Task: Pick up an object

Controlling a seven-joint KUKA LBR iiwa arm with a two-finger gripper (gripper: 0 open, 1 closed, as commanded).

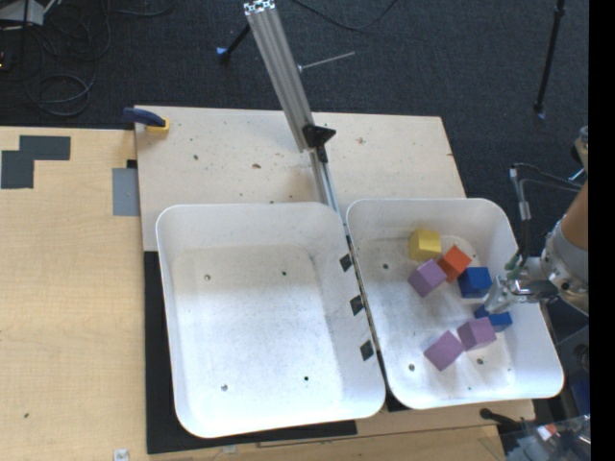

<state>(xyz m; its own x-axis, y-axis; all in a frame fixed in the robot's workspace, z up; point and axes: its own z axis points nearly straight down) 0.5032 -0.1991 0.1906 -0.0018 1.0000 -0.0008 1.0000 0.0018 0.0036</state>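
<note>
Right bin (pixel 384 221) holds 7 small blocks, clustered toward its right half. Yellow block (pixel 424 244) farthest back; orange block (pixel 455 259) just beside it at front right; blue block (pixel 474 281) touching the orange one. Purple block (pixel 428 278) left of the blue one. Nearer the front: 2 more purple blocks, 1 at (pixel 478 332) and 1 lower left at (pixel 443 350). A second, darker blue block (pixel 500 319) lies partly hidden under the gripper.

Gripper (pixel 499 299) low over the bin's right side, just above that dark blue block. Cannot tell whether the fingers are released or clenched; metal parts blur together there.

Left bin (pixel 192 221) touches the right one; black clips (pixel 356 304) sit along the shared rim.

Pale wood counter (pixel 221 152) behind the bins, speckled with dark spots. Slanted aluminium post (pixel 282 60) rises from it. Blue-and-yellow clamp (pixel 146 119) at the back left corner. Dark carpet with cables (pixel 58 27) beyond.
</note>
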